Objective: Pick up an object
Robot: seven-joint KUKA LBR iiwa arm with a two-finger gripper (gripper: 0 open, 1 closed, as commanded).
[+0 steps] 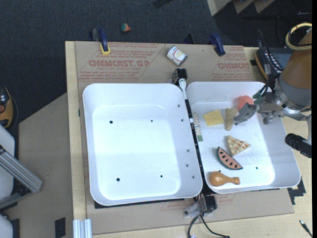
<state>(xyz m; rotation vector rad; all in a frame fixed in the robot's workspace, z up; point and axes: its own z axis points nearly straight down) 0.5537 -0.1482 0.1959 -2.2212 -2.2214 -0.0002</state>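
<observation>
The gripper hangs low over the far part of the right bin; if its claw is open or closed I cannot tell. Beside it lie a tan piece, a yellow cheese square and an orange-red ball. Nearer lie a pizza slice, a watermelon slice and a drumstick.

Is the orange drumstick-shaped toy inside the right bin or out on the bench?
Inside. The orange drumstick-shaped toy lies on the right white bin's floor near its front rim, below the watermelon-slice toy.
</observation>
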